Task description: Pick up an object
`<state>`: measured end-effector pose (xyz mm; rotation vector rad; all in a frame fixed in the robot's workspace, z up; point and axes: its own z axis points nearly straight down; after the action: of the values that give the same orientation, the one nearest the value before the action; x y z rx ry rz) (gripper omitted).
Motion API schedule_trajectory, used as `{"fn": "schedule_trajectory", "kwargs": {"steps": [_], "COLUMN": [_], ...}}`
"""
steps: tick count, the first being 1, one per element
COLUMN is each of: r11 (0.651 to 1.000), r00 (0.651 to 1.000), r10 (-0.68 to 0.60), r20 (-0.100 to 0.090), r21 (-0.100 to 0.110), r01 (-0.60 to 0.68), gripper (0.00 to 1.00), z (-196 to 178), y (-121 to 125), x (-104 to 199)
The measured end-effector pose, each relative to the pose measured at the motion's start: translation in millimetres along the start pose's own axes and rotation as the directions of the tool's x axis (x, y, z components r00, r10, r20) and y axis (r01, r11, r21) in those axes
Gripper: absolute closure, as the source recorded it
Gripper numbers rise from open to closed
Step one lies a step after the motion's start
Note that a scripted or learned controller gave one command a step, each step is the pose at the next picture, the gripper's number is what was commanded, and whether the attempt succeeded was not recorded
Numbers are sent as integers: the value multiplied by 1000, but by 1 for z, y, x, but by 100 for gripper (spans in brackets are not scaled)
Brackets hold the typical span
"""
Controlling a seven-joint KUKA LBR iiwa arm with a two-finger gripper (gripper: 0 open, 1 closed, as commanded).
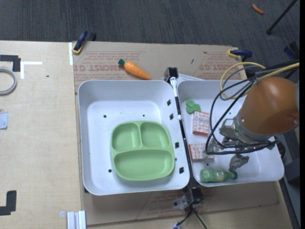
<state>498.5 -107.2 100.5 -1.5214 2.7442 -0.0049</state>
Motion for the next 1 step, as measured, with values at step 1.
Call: {"fn": "schedule_trajectory", "kwargs": {"steps": [1], "r11": [1000], "r00": [1000], "r10": [0], "r20": [6], "r21": [4], "r01": [0], "gripper": [100], "z": [-10], "y": [-1], "x": [-3]}}
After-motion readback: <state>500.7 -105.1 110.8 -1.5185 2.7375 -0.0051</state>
